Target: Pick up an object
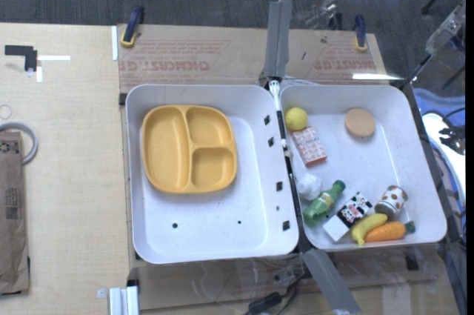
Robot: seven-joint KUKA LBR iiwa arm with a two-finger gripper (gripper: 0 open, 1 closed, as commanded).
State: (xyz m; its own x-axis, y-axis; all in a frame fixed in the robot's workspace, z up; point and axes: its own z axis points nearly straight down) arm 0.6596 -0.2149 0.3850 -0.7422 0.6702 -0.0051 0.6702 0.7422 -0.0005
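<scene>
The task is looking not yet started, as far as I am judging: every object is lying in a bin and nothing is being lifted. In the right bin (412,130) a yellow ball (295,118) is sitting near the far left corner, with a pink box (309,146) just beside it and a tan round disc (360,122) well apart to the right. Toward the near edge a green bottle (324,202), a black-and-white carton (354,210), a banana (368,226) and a carrot (385,232) are crowding together, some of them touching. The left bin (135,180) is holding a yellow divided plate (189,148). So the whole work is remaining: choosing one object, reaching it, closing on it and raising it. The disc, which is lying alone, is seeming to me the easier choice.
</scene>
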